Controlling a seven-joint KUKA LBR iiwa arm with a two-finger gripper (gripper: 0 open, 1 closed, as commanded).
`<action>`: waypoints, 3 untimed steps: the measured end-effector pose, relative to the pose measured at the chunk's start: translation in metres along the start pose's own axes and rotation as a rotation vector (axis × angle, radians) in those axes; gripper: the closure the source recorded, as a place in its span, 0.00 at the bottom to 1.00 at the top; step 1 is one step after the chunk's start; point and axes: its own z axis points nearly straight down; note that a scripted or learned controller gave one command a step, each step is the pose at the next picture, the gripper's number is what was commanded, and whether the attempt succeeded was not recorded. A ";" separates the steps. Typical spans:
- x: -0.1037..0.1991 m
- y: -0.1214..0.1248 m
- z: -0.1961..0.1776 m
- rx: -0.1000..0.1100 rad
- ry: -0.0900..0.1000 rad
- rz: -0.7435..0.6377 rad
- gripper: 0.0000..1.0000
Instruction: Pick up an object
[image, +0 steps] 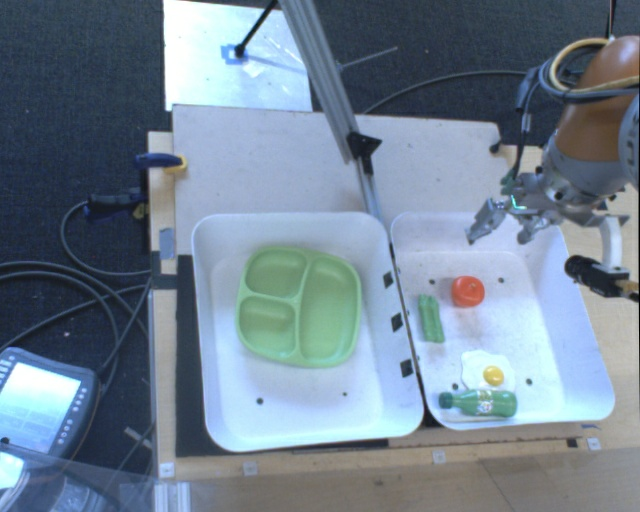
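In the right bin (570, 330) lie a red tomato-like piece (467, 291), a green stick-shaped piece (431, 318), a toy fried egg (489, 372) and a small green bottle (480, 403) on its side. My gripper (506, 226) hangs over the far edge of that bin, above and to the right of the red piece. Its two fingers are spread apart with nothing between them.
The left bin (215, 330) holds a light green divided plate (299, 306). A slanted metal pole (330, 90) crosses the bench from the top down to the gap between the bins. Cables and a teach pendant (35, 400) lie on the floor at the left.
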 end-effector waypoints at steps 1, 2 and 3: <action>0.000 0.001 -0.003 -0.004 -0.001 -0.001 0.00; 0.000 0.003 0.039 -0.001 -0.001 0.003 0.00; -0.001 -0.005 0.084 0.001 -0.001 0.005 0.00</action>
